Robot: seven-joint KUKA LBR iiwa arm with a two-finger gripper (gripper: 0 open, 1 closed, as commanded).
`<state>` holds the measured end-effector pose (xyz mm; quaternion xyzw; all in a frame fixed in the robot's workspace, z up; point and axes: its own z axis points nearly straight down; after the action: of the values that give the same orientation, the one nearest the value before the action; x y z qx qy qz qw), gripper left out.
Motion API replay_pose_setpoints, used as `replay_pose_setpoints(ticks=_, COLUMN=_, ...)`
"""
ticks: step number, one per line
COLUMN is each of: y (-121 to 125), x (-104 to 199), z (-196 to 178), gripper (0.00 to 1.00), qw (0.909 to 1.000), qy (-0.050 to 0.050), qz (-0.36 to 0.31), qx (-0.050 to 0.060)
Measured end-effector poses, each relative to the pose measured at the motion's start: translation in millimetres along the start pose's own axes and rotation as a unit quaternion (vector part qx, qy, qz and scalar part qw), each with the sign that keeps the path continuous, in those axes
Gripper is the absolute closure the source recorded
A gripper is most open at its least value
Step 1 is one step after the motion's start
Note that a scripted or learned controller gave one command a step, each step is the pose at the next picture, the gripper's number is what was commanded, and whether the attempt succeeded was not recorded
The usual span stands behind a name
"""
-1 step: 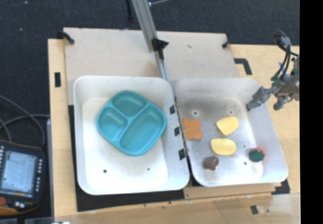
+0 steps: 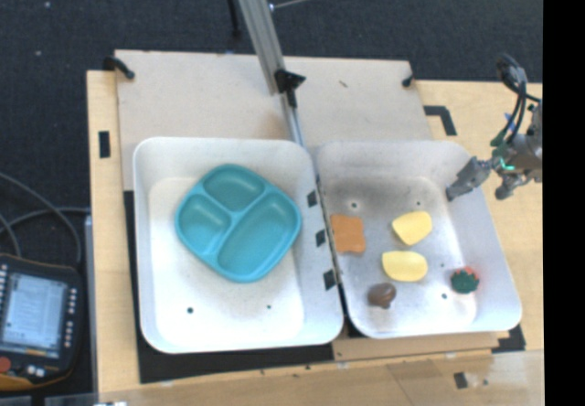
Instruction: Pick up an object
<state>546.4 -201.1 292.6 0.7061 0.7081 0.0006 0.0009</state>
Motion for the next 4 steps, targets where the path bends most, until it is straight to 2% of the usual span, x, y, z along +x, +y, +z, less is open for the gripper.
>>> replay_pose_setpoints(ticks=1, y=0.8, x=-3.1, z=42.0, gripper=0.00, qw=1.0000, qy=-0.001, qz=0.002, qx=0.002)
replay_pose_setpoints(ticks=3, y=6.0, x=4.4, z=158.0, gripper=0.00, qw=1.0000, qy=0.000, qz=0.002, qx=0.003)
replay_pose_setpoints(ticks=4, y=8.1, x=3.2, z=143.6, gripper=1.00, qw=1.0000, qy=0.000, qz=0.004, qx=-0.001)
